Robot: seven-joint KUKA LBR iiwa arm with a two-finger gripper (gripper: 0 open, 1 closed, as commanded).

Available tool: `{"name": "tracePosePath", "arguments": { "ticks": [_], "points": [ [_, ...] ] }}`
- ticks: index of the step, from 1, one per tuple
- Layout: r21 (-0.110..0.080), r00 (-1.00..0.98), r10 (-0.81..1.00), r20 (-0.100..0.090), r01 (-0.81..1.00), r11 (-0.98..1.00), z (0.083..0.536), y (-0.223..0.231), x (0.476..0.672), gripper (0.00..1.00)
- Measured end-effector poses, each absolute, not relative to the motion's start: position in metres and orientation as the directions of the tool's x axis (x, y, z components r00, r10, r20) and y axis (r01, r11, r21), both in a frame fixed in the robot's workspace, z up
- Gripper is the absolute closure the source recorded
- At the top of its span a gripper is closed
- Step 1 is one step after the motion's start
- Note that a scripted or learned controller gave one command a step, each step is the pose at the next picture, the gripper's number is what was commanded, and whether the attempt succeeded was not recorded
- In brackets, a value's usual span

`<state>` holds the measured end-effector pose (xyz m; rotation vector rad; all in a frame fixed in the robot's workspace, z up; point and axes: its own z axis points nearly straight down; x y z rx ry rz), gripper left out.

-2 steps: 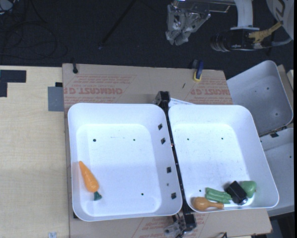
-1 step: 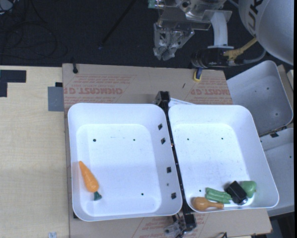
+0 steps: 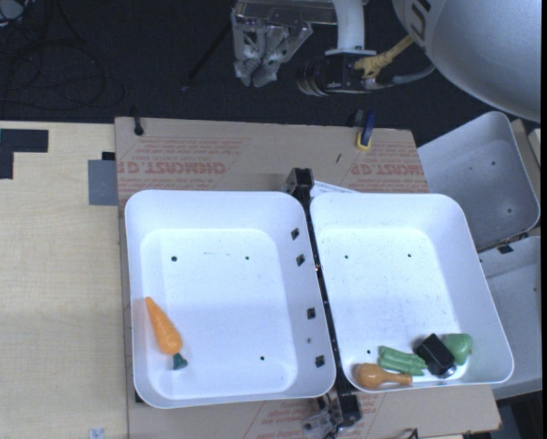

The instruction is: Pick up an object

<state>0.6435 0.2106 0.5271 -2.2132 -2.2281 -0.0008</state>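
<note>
My gripper hangs high at the top of the camera view, above the back edge of the bench and well clear of both bins. An orange carrot with a small dark green tip lies at the front left of the left bin. In the front right corner of the right bin sit a green pod-shaped piece, a black block, a light green piece and an orange-yellow pear-shaped piece, close together.
A black divider clip strip runs between the two bins. Brown cardboard lies under them. The big grey arm body fills the upper right. A blue and yellow tool rests behind the right bin.
</note>
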Motion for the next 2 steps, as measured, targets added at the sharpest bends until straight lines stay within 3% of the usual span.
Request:
{"name": "tracePosePath", "arguments": {
  "ticks": [1, 2],
  "points": [
    [-0.003, -0.003, 1.000, 0.000, 1.000, 0.003, 0.537, 0.245, 0.644, 1.00],
    [-0.017, 0.004, 1.000, -0.007, 1.000, -0.004, 0.423, 0.196, 0.643, 1.00]
  ]
}}
